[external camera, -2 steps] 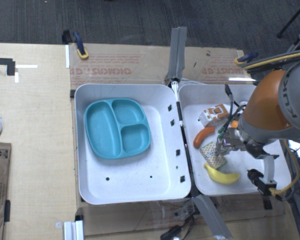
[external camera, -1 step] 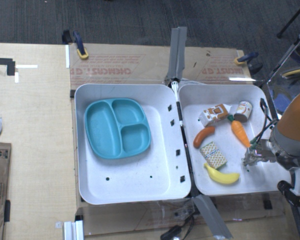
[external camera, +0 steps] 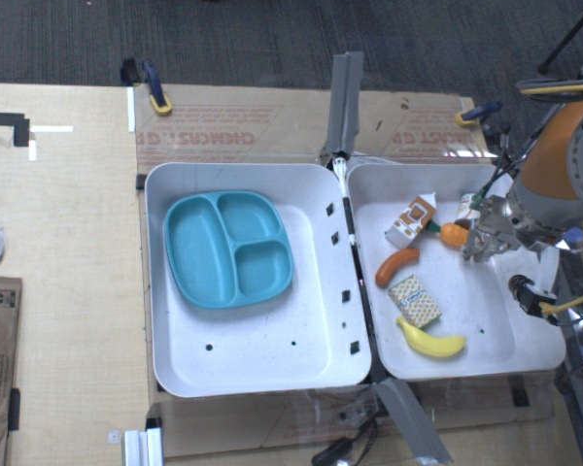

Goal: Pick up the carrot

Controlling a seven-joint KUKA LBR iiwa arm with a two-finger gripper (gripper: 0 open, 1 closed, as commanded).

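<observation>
Two white bins sit side by side on the bench [external camera: 58, 260], and I take the right bin [external camera: 486, 352] as my landmark. Inside it, near its far right part, lies the carrot [external camera: 454, 234], a small orange thing with a green end pointing toward the carton. My claw [external camera: 478, 244] hangs just beside the carrot, on its right, low over the bin floor; whether it touches the carrot I cannot tell, and I cannot tell how the claw stands, apart or together. Left of the carrot in the same bin stands a small white and orange carton [external camera: 412, 220]. Nearer the bin's middle lies a sausage [external camera: 396, 265], below it a checkered packet [external camera: 415, 301], and toward the bin's near wall a banana [external camera: 429, 339]. Left of the right bin, the left bin [external camera: 243, 357] holds a blue divided plate [external camera: 229, 249].
</observation>
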